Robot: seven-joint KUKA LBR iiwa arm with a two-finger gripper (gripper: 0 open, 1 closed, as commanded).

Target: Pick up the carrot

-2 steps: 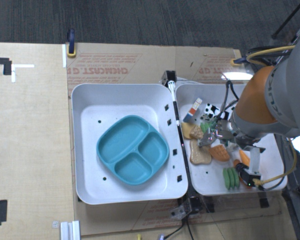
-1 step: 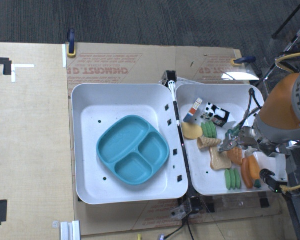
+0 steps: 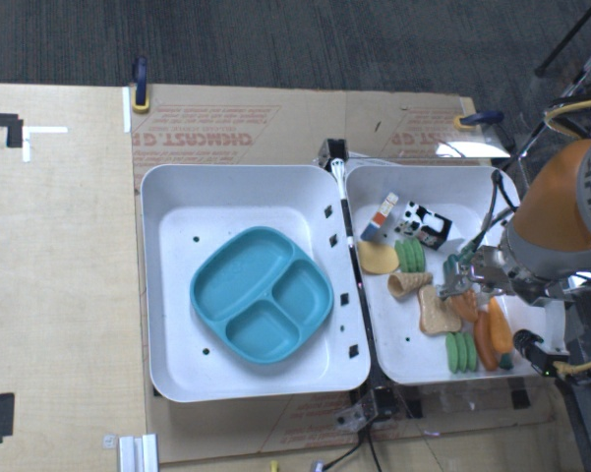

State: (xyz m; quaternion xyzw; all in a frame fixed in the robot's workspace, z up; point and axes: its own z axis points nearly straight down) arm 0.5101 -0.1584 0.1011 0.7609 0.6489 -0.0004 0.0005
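Overhead, you look down on two white bins side by side. Your left bin [image 3: 167, 264] holds one blue divided plate [image 3: 263, 294], likely the drop-off spot. Your right bin [image 3: 413, 362] holds the toy food, crowded together: one carrot [image 3: 494, 334] near the right wall toward the front, two green pieces, one slice of toast [image 3: 435, 315], one cone, one yellow piece, one black-and-white toy and one small carton. The gripper [image 3: 459, 273] hovers just beside the carrot's top end, presumably lining up a grasp. Whether it is released or clenched, you cannot tell.
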